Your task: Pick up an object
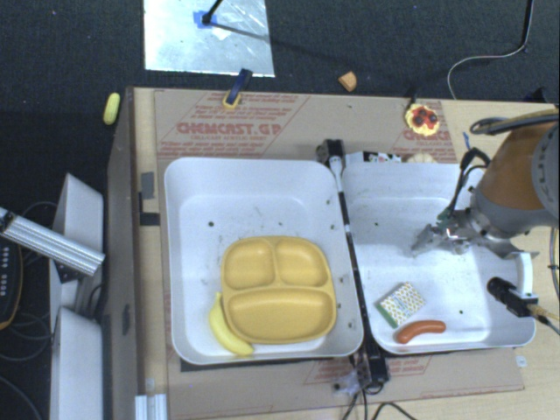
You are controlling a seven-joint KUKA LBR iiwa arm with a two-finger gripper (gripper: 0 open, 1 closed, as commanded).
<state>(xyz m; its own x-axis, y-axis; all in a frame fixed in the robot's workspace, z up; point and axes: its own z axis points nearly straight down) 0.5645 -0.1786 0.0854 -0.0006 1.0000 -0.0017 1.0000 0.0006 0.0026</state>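
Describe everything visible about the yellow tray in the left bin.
The yellow tray looks like moulded plastic, with rounded corners and three compartments: two small ones at the far side, one long one at the near side. All three look empty. It lies flat, face up, on the floor of the left bin, toward its near right corner. A banana lies against its near left edge.

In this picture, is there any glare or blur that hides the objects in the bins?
In the camera view, light is even and soft; glare sits on the foil sheet above the bench, not in the bins. The gripper looks slightly blurred; the yellow tray and sausage stay readable.
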